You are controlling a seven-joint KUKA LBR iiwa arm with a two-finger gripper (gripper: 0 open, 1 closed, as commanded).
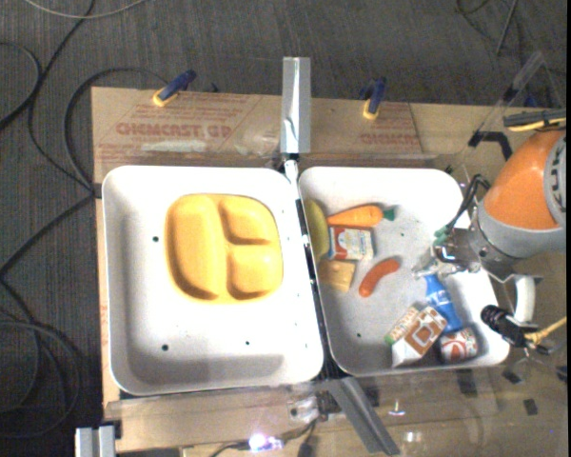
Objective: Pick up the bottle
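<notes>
The bottle (pixel 441 299), blue and white, lies tilted in the right part of the right bin (pixel 385 187). My gripper (pixel 451 253) hangs over that bin's right side, just above the bottle's upper end. The grey arm with its orange band (pixel 525 203) comes in from the right behind it. Whether the gripper touches the bottle is hidden by the wrist.
Around the bottle lie a brown-and-white carton (pixel 417 333) and a red can (pixel 460 346). Further left are a red sausage (pixel 379 276), a carrot (pixel 360 216), a small juice box (pixel 351 244) and a banana (pixel 317 228). The left bin (pixel 133 350) holds a yellow divided tray (pixel 225 247).
</notes>
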